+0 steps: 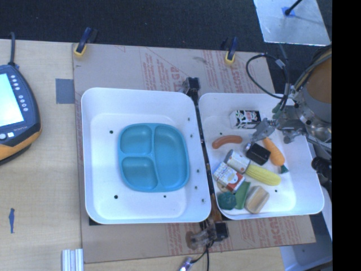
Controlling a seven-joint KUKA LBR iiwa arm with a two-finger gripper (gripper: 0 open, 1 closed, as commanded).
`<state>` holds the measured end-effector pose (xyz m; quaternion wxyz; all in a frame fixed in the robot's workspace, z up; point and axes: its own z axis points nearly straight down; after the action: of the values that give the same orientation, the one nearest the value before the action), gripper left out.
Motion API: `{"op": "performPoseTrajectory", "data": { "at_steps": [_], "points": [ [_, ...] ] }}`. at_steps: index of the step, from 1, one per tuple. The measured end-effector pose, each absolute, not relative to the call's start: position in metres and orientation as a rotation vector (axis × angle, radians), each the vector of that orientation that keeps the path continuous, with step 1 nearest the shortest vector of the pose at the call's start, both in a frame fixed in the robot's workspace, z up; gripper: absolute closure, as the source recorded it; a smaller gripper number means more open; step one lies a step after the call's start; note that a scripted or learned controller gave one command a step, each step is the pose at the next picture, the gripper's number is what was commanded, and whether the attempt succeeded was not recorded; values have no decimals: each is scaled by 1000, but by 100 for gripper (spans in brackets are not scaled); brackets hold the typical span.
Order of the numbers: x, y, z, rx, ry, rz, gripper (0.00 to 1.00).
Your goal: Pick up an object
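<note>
Nearest, on the wooden bench [39, 208]: two white bins side by side. In the front of the right bin [296, 193]: a tan block [256, 199], touching a green piece [242, 192] and just beside a teal lump [228, 201]. Just behind those: a yellow corn cob [263, 175] lying crosswise, and a red-and-white carton [227, 177] against the bin's left wall. Further back: a small white pack [237, 161], a black box [258, 153] and an orange carrot [274, 151], all crowded together mid-bin. Beyond them: a reddish sausage [227, 141], a little apart to the left. At the far wall: a black-and-white patterned carton [246, 117].

Level with the clutter, in the left bin [101, 199]: a blue divided plate [153, 156], lying flat in the middle.

Reaching in from the right over the right bin's far half: the grey arm [316, 126], with the gripper [264, 131] hanging above the gap between sausage, black box and patterned carton. Open or closed: cannot tell. Holds nothing visibly; every object rests on the bin floor.

Left of the bins: a control pendant [14, 114] with a lit screen. At the far edge of the cardboard mat: two clamps [83, 41].
</note>
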<state>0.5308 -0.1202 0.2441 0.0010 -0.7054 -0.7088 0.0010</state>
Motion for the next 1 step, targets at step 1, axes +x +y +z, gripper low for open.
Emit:
{"op": "performPoseTrajectory", "data": {
  "at_steps": [1],
  "points": [
    [558,-168,179,-2213,-2224,9,0]
  ]
}}
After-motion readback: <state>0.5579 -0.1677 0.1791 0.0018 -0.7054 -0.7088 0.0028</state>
